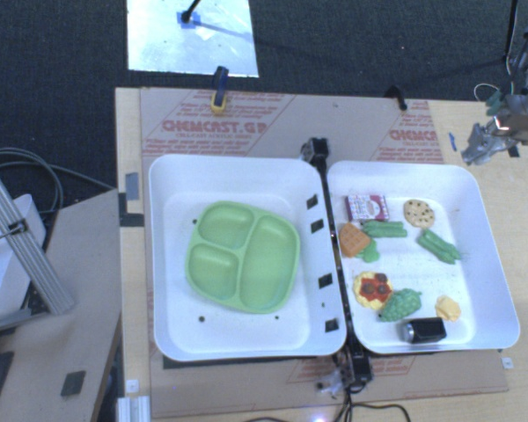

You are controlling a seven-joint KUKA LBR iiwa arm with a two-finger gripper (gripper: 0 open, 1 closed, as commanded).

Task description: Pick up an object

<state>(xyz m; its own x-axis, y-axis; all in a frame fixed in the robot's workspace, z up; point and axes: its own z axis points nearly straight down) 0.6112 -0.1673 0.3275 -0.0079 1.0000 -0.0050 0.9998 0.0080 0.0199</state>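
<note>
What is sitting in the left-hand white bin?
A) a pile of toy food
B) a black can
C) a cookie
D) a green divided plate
D: the left bin holds a green plate with three compartments, while the cookie, black can and other toy food lie in the right bin.

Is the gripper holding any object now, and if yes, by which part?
Nothing is held. The gripper is above the right bin's far corner, and no object is between its fingers.
</note>
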